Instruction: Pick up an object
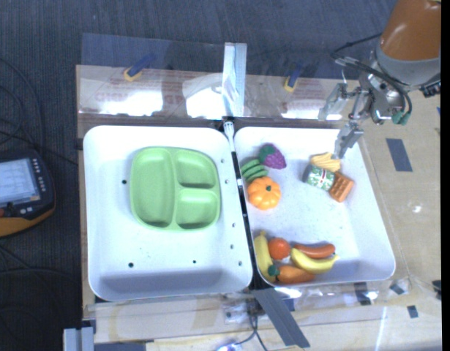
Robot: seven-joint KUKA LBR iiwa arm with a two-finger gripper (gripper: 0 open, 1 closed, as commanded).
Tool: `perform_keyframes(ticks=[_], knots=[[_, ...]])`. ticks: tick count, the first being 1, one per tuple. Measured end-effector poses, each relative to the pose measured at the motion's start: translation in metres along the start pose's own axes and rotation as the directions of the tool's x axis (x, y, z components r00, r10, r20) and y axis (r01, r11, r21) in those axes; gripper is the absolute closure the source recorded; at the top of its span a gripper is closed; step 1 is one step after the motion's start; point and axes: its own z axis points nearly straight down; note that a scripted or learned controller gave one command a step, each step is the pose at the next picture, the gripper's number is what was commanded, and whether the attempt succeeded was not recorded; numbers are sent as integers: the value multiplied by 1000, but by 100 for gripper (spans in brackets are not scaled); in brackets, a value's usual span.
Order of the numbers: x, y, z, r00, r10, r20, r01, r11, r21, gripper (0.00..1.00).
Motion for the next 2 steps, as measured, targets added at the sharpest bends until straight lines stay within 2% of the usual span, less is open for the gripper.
perform_keyframes(ticks=[1,2], knots=[[6,13,164,993,114,-18,-114,993,-4,0],[48,-42,175,1000,-9,9,9,1000,0,0]])
